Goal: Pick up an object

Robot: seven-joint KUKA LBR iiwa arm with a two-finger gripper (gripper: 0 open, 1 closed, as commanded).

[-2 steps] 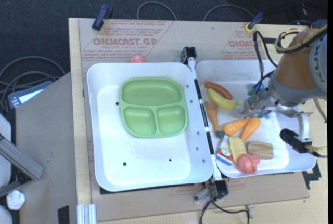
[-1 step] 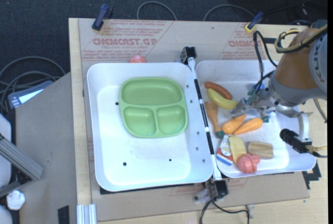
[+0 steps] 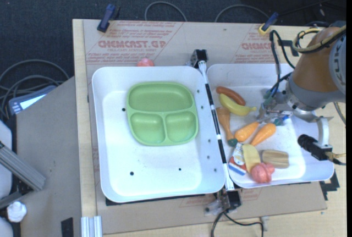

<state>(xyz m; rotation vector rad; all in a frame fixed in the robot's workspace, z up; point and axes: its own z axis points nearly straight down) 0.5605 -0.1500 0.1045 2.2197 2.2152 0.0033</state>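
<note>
**Gripper low over the toy food, nothing lifted yet**

The gripper [image 3: 269, 112] hung low in the right bin [image 3: 247, 72], its fingertips just above the upper of two toy carrots [image 3: 264, 133]. Whether it was open or closed could not be told. A toy banana [image 3: 232, 104] lay to its left, a bread piece [image 3: 275, 158] and pink fruit [image 3: 262, 172] below. No object appeared raised; the pick seemingly remained undone.

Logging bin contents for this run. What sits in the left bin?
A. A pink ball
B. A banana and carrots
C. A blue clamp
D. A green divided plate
D: the green divided plate lies in the left bin, while the toy foods, such as the banana, lie in the right bin.
</note>
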